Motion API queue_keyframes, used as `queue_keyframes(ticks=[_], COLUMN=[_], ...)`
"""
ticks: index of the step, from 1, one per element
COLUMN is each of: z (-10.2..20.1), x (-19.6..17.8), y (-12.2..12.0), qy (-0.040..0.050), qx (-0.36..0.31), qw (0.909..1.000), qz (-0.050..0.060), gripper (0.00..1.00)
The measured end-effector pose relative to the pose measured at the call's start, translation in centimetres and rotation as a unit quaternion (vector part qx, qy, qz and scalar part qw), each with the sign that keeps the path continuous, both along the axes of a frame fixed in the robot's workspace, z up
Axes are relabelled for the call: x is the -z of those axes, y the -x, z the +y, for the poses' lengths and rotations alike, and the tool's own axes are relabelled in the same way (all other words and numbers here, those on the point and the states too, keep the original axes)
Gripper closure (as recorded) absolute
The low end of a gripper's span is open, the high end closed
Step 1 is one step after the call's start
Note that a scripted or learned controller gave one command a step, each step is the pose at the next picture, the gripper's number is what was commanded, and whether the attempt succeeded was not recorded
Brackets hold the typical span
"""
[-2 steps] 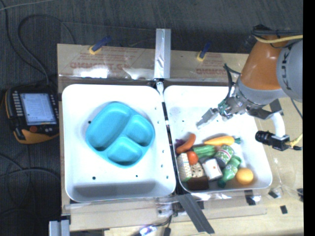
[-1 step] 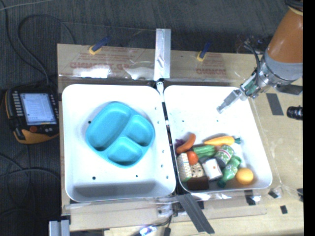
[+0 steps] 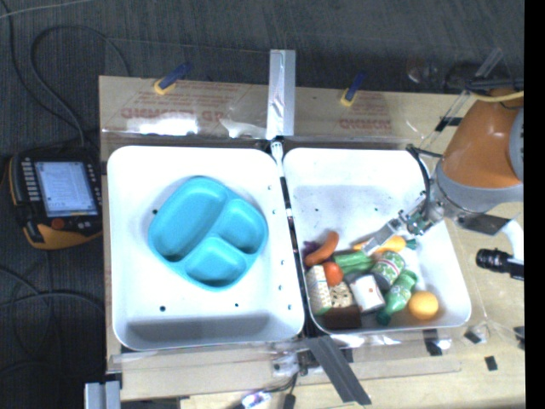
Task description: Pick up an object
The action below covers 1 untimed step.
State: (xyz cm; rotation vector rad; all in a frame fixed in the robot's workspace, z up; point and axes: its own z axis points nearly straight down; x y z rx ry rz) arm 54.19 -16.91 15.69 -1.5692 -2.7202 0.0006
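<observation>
Your pincer (image 3: 383,231) hangs low over crowded toys (image 3: 370,284), grip state unreadable; expect a jammed, glancing miss.

A blue tray (image 3: 209,231) sits in the left bin (image 3: 128,313). The gripper (image 3: 393,228) hangs over toys (image 3: 366,284) at the right bin's (image 3: 358,173) five o'clock.

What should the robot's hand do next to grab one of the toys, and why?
Probably lower a little. The gripper sits in the right bin, at the top edge of the toy pile, just above the green piece and beside the orange sausage. No toy shows between its fingers, so it likely needs to come down onto one first.
</observation>
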Motion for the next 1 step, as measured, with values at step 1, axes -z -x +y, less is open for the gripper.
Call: queue_keyframes(ticks=[1], z=[-3.67], x=[6.48], y=[1.12], qy=[0.0008], qx=[-0.060], qw=[0.9982], qz=[-0.003], gripper=[0.00])
